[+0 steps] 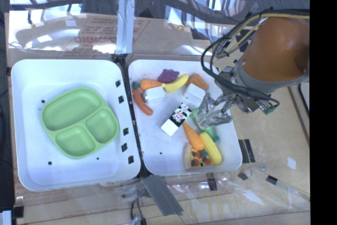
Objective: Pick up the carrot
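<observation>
- Two white bins sit side by side; the left bin point(26, 166) holds a green divided plate point(79, 121), well apart from everything else.
- The right bin point(158, 163) is crowded with toy food; the carrot point(192, 136) lies near its right side, tip pointing up-left, thick end down-right.
- Just beside the carrot's lower end sits a corn cob point(210, 147), touching or nearly so; a pizza slice point(196, 158) lies below both, against the bin's front wall.
- A black-and-white milk carton point(176, 119) lies to the carrot's upper left, close to its tip; something green point(210, 133) shows between the carrot and the corn, too hidden to name.
- Farther back are a banana point(177, 83), purple grapes point(168, 75), a white block point(155, 94), a sausage point(142, 102) and a few orange pieces.
- The gripper point(209, 113) hangs over the bin's right side, just above the carrot's upper part; its metal fingers point(204, 108) appear spread apart somewhat; nothing is seen between them; whether they touch the carrot cannot be told.
</observation>
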Controlling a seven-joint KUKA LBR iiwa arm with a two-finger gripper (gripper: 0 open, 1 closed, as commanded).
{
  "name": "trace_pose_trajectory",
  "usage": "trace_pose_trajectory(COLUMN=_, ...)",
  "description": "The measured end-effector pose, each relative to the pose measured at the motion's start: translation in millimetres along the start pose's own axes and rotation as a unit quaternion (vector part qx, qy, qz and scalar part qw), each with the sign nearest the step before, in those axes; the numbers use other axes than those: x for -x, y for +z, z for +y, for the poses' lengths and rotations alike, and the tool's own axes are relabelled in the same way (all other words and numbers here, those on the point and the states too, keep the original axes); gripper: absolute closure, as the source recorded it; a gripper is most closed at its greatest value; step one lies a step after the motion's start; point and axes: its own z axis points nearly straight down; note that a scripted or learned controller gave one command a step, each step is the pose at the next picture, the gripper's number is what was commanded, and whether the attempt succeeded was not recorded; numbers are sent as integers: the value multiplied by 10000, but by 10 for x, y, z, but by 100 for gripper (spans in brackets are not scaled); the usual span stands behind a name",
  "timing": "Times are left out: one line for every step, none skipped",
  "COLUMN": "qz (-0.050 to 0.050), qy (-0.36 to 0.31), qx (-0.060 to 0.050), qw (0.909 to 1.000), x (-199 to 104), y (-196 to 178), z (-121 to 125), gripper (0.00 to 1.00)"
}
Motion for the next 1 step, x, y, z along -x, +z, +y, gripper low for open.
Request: trace_pose_trajectory(qz=6, qy=6, qx=8, qw=10000, x=-6, y=8, z=0, gripper=0)
